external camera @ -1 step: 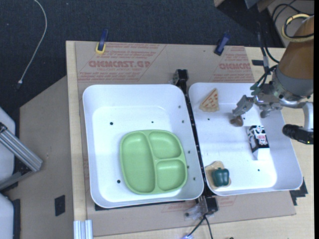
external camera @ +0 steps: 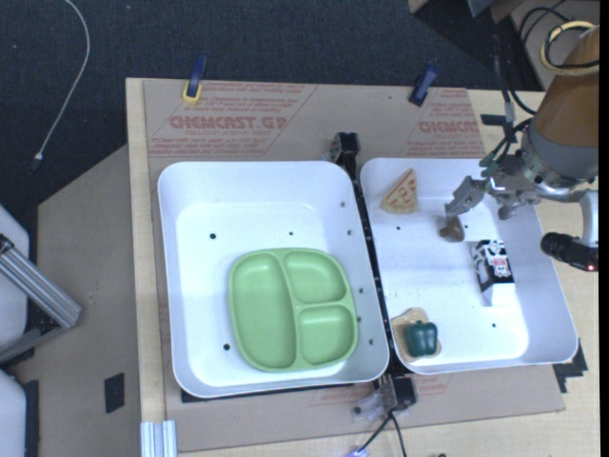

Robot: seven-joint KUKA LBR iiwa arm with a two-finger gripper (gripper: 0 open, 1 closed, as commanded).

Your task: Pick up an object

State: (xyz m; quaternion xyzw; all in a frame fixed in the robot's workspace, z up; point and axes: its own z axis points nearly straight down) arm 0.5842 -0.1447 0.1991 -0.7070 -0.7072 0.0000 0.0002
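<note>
Claw [external camera: 459, 209] hangs low in right bin [external camera: 533, 346], spread open, grasping nothing. Small brown lump [external camera: 451, 228] lies just under its tips, near cheese wedge [external camera: 403, 192]. To do it well: centre both tips around the lump, drop straight, then close

2 bins [external camera: 181, 255], 1 plate [external camera: 290, 307], 4 toys [external camera: 402, 193]

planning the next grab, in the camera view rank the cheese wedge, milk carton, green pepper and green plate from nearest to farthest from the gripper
1. Cheese wedge and milk carton, both in the right bin with the gripper: wedge to its left, carton below it; too close to call.
2. Green pepper, right bin's near left corner.
3. Green plate, left bin.
</note>
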